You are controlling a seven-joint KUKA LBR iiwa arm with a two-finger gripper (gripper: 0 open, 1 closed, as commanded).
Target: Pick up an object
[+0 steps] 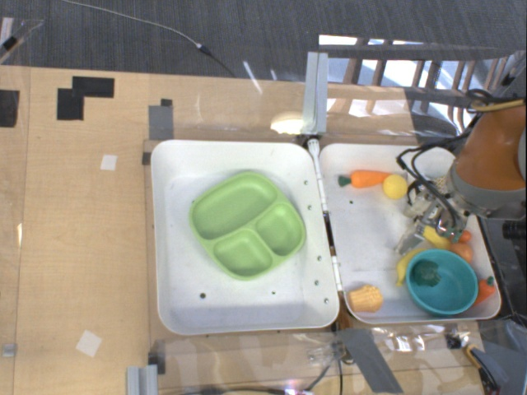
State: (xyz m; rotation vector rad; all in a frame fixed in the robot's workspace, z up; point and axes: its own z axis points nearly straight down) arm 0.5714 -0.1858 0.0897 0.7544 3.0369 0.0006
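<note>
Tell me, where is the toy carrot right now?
The toy carrot lies near the far edge of the right bin, just left of a yellow lemon.

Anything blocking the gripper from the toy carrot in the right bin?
Nothing visible. The gripper sits low in the right white bin; the orange toy carrot lies up-left of it on bare floor, the yellow lemon-like toy touching its right end.

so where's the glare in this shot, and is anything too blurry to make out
Camera view: the brightest glare sits on the bench just behind the bins near the metal post, with more reflections along the front edge; the left bin and green plate are evenly lit and sharp; the tool over the right bin is a dim tangle, its fingers hard to read.
</note>
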